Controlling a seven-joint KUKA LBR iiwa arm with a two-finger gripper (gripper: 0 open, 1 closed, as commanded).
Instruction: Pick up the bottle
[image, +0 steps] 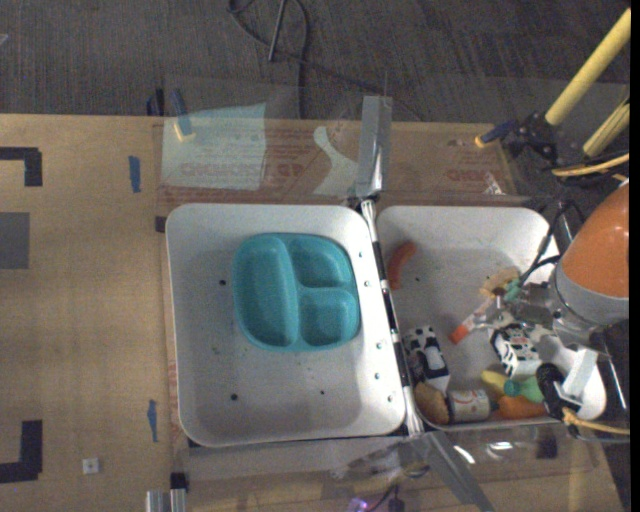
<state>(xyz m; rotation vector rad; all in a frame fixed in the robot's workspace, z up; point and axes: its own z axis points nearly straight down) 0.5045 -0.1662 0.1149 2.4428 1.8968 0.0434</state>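
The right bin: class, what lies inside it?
Inside the right bin lie an orange sausage-shaped item, a black-and-white toy and small toys along the near wall. The arm covers the bin's right part, so that stays unseen.

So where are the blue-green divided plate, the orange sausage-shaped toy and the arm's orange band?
Divided plate (296, 291): camera view, centre ridge between compartments.
Sausage-shaped toy (400, 262): camera view, mid-length.
Orange band (602, 248): camera view, its rounded middle.

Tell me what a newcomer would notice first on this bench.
The teal divided plate stands out, lying alone in the left bin. Next comes the arm's orange band at the right edge, above the right bin. That bin's near side holds a clutter of small toys, with an orange sausage-shaped piece apart near its far left corner.
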